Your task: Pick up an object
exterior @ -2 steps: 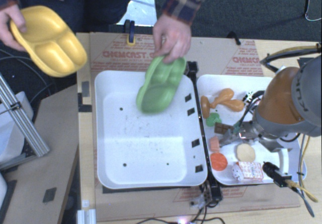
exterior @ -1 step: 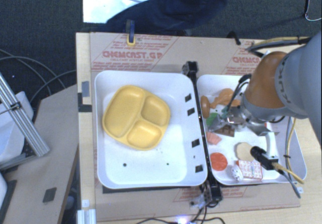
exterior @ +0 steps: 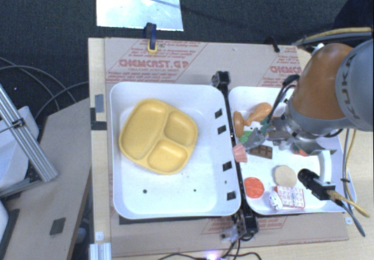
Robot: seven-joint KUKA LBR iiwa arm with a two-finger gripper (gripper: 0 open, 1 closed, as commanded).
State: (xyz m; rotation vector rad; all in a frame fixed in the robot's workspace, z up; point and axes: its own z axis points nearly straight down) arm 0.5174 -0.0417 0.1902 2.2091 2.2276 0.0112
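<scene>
My gripper (exterior: pixel 255 141) hangs low over the left part of the right bin (exterior: pixel 248 94), with the grey and orange arm reaching in from the right. Just beneath and beside it lie a brown chocolate bar (exterior: pixel 263 152), a small green piece (exterior: pixel 246 135) and a pink piece (exterior: pixel 239 152). Nothing shows clearly held. Two orange food items (exterior: pixel 260 113) sit at the bin's back, partly hidden by the arm. Toward the front lie a red disc (exterior: pixel 253 187), a beige round (exterior: pixel 285 175), a white die (exterior: pixel 273 200) and a pink checkered wafer (exterior: pixel 290 197).
The left bin (exterior: pixel 175 206) holds a yellow divided tray (exterior: pixel 158 135). A black divider with clips (exterior: pixel 229 136) runs between the two bins. Cardboard lies under both bins, and a metal frame stands at the far left.
</scene>
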